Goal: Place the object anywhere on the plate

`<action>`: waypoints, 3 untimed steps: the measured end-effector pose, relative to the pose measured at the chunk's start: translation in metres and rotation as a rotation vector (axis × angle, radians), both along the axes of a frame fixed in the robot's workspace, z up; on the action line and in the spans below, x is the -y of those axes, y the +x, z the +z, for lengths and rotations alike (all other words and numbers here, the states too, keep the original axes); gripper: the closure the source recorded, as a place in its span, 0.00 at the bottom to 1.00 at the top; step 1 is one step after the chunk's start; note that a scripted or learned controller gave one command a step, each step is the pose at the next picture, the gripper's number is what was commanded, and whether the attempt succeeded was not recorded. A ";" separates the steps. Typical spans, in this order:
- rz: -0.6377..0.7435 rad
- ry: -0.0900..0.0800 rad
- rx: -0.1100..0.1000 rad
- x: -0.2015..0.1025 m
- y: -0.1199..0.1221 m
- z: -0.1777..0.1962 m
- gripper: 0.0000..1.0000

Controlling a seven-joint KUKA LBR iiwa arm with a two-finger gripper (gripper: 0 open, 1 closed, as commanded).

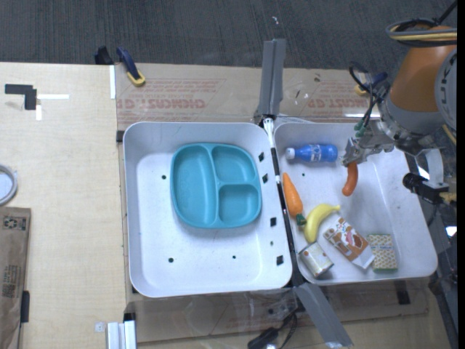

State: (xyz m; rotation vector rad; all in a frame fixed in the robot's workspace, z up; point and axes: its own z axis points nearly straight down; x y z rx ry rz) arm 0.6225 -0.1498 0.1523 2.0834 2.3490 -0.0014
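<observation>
The tool (352, 160) pinches one sausage (350, 180); one plate (216, 185), six other items.

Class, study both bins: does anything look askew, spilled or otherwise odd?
One thing stands out: a sausage hangs upright from the hand, above the right bin. The can lies tipped on its side. The plate sits flat in the left bin. Nothing is spilled.
</observation>
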 end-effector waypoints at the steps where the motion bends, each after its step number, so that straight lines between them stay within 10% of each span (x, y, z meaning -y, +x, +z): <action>1: 0.233 0.001 -0.002 -0.114 -0.058 0.059 1.00; 2: 0.012 0.001 -0.005 -0.142 -0.051 0.038 1.00; 3: 0.087 0.000 -0.002 -0.168 -0.023 0.115 1.00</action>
